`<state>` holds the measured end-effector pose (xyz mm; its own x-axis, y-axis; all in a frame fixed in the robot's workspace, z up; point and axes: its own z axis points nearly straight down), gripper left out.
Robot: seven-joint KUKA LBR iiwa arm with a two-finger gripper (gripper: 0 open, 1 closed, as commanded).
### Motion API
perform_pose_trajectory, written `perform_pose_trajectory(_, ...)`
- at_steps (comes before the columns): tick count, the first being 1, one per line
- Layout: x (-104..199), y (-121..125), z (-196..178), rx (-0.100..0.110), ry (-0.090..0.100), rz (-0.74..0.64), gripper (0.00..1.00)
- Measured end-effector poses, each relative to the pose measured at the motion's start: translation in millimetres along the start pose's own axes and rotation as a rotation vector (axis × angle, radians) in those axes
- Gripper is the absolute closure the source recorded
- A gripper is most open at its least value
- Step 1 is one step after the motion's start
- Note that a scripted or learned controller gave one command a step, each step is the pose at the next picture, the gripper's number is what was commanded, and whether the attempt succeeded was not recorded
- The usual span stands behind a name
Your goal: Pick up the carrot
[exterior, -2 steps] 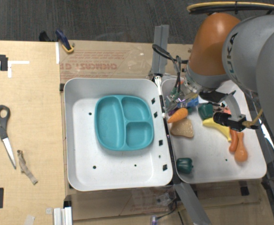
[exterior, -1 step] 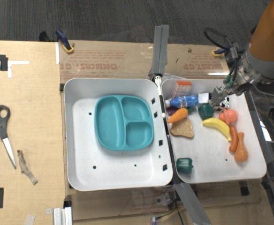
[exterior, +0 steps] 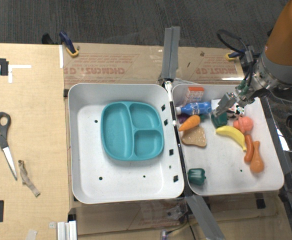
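The carrot (exterior: 189,122) is a short orange piece lying in the right bin (exterior: 236,184), near that bin's left wall and touching the top of a bread slice (exterior: 194,138). My gripper (exterior: 223,110) hangs over the upper middle of the right bin, roughly a hand's width to the right of the carrot and slightly above it in the view. A dark green shape sits at its tip. Nothing orange is at the gripper.
The right bin also holds a blue bottle (exterior: 196,107), a white box (exterior: 195,91), a banana (exterior: 232,134), a pink fruit (exterior: 243,125), a long orange toy (exterior: 253,156) and a green pepper (exterior: 196,176). A teal divided plate (exterior: 133,130) lies in the left bin (exterior: 86,184). Scissors (exterior: 1,139) lie at far left.
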<state>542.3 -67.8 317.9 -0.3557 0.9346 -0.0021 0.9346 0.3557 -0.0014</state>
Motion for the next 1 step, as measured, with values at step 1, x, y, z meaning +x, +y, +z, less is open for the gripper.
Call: perform_pose_trajectory(1,4.7,25.1,127.2,0.003,0.001,0.349,0.00)
